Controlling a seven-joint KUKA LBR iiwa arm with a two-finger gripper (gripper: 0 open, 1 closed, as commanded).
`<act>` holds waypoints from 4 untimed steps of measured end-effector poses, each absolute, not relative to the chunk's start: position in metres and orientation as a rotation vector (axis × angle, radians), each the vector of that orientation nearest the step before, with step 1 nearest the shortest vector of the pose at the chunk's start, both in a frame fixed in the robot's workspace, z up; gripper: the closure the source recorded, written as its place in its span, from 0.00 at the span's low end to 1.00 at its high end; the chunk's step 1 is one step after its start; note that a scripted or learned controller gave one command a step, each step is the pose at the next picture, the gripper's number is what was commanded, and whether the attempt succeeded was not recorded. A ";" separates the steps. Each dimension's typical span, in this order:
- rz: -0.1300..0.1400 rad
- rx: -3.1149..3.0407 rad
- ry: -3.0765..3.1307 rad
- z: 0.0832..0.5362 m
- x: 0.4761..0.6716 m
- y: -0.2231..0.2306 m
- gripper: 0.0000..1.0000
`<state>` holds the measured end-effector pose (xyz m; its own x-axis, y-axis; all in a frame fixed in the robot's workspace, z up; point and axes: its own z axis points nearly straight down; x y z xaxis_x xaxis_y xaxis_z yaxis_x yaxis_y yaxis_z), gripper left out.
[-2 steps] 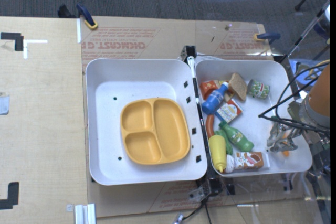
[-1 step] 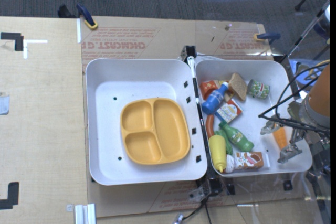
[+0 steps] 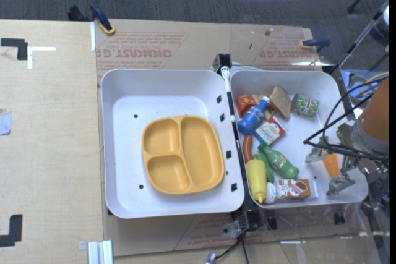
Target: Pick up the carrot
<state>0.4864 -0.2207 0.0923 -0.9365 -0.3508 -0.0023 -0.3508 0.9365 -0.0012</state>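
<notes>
Two fingers sit spread near the right bin's right edge, and I see the carrot between them, not clamped.

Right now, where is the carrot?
In the right bin, by its right wall, the carrot lies at the gripper, right of the green bottle.

Lab: clamped cardboard, cables
</notes>
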 end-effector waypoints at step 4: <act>-0.011 -0.566 3.075 0.112 0.493 -0.220 0.00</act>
